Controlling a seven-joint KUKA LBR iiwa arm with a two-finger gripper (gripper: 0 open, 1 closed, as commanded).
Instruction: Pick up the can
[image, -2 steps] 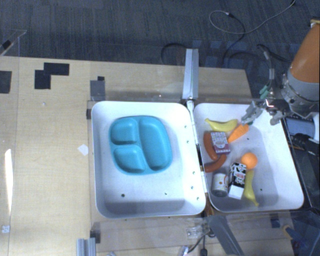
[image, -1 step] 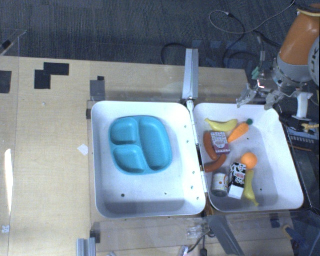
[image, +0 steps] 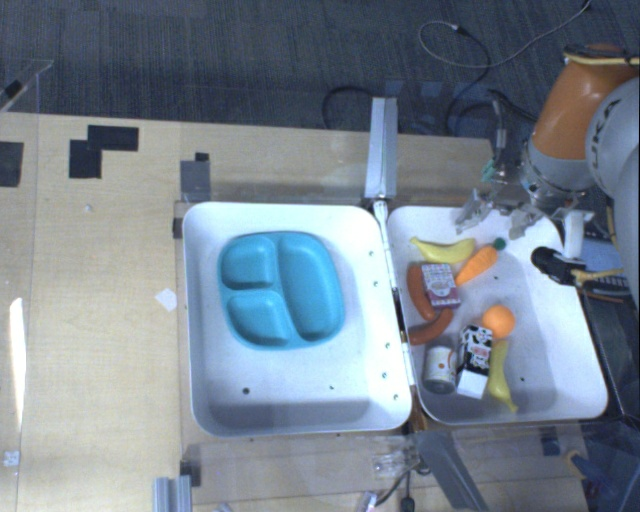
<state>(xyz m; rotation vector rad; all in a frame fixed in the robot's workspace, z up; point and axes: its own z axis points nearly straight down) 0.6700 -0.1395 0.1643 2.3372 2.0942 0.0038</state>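
Pale bench (image: 100, 300) bore bins. We judged can (image: 437, 368), beside milk carton (image: 474, 359), light, stiff, slippery; grasp its sides. Gripper (image: 510, 212) released, spread.

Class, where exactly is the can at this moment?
The can stands in the right bin near its front left corner, just below the sausage and beside the milk carton.

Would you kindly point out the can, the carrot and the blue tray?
can (image: 437, 369): camera view, on its side wall.
carrot (image: 477, 265): camera view, mid-body.
blue tray (image: 310, 285): camera view, right compartment.
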